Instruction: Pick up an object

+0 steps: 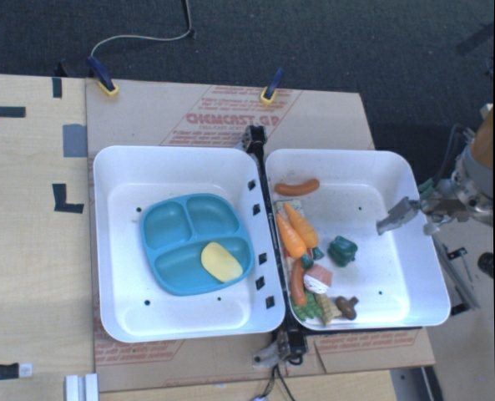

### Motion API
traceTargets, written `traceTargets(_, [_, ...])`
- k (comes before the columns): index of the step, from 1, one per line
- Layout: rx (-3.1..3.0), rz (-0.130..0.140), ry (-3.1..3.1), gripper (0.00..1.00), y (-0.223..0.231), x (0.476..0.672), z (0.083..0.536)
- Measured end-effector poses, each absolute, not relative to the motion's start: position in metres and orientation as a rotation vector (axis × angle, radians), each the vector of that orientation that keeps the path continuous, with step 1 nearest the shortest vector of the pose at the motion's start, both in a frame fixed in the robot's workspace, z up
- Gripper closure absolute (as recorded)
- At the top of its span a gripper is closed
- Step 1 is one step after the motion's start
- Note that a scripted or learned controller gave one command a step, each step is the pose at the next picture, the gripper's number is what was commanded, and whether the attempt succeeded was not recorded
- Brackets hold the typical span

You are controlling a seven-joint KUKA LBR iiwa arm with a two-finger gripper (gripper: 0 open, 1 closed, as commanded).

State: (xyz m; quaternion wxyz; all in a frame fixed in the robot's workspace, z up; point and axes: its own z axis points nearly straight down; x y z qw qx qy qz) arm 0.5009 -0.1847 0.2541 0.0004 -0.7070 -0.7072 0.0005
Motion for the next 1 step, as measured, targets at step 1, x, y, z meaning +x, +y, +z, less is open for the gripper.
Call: traceTargets(1, [-2.219, -0.004, -2.223, 0.0, -0.1516, 0.4947, 0.086])
